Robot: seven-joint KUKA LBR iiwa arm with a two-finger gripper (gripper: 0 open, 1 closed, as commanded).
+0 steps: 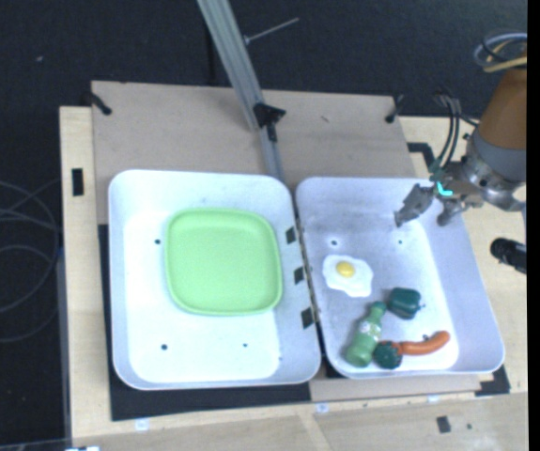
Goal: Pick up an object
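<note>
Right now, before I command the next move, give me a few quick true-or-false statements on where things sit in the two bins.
1. The green plate lies in the left bin. True.
2. The fried egg lies on the plate. False: it lies on the right bin floor.
3. The end effector grips the green bottle. False: it hangs open over the right bin's far end, nothing between its fingers.
4. The sausage lies near the right bin's near edge. True.

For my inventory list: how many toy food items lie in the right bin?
4: a fried egg near the bin's middle, a green bottle below it, a green pepper to its right, a red chili lowest.
</note>
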